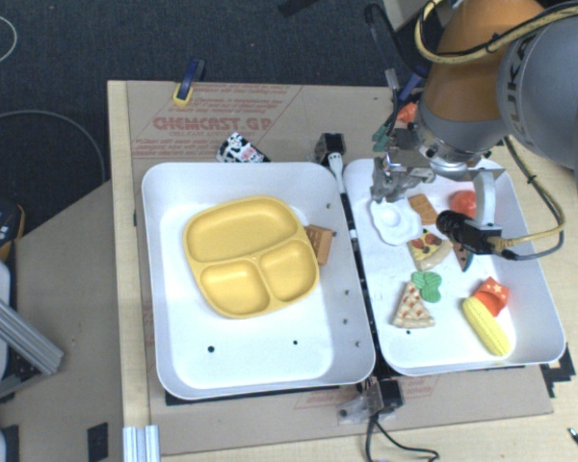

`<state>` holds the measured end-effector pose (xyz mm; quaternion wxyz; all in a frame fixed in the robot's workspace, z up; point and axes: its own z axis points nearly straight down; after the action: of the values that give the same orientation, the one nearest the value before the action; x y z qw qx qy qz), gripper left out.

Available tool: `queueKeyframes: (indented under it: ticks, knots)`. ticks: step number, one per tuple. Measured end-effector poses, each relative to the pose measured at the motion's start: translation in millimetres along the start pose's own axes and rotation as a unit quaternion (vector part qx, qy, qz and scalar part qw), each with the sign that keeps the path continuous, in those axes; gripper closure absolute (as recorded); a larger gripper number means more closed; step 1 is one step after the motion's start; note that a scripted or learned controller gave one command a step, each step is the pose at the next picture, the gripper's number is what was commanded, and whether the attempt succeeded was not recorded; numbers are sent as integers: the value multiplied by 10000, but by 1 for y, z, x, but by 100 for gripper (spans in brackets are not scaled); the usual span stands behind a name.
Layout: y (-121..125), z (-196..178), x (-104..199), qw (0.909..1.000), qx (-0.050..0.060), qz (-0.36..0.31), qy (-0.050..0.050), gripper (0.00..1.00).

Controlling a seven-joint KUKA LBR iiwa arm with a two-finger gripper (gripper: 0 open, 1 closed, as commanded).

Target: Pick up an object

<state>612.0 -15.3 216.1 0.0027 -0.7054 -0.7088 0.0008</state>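
Bins: 2 shallow white bins sat side by side on a brown board (212, 121) - left bin (164, 258) and right bin (544, 301), their inner walls touching.
Arm: 1 grey arm (549, 75) with an orange band, reaching in from the right, over the back of the right bin.
Gripper: 1 gripper (385, 189) hung over the back-left corner of the right bin; open or closed - could not tell from this slant.
Task thing, nearest: 1 white piece (395, 225) lay flat just below the gripper, near the right bin's left wall.
Right bin count: 8 toy food pieces in all.
Brown cracker: 1, the brown cracker (423, 208) was just right of the white piece.
Red piece: 1, the red piece (462, 201) was near the back, right of the cracker.
Pizza slices: 2 - upper pizza slice (428, 249) in front of the white piece, lower pizza slice (413, 309) nearer the front wall.
Green piece: 1, the green piece (426, 284) lay between the 2 slices.
Corn cob: 1 yellow corn cob (488, 327) lay at the front right, tilted.
Red-orange piece: 1, the red-orange piece (491, 294) was touching the cob's back end.
Left bin count: 2 things.
Yellow plate: 1 yellow plate (246, 253) with 3 compartments, in the back half.
Brown piece: 1 brown piece (320, 243) was against the plate's right rim.
Outside bins: 1 black-and-white patterned thing (239, 148) behind the left bin, 1 blue-and-yellow clamp (186, 83) at the board's back edge.
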Motion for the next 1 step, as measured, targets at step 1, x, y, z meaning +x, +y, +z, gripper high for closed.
queueKeyframes:
  ticks: [1]
  knots:
    - [-32,-7,42,10000,-1,2,-3,100]
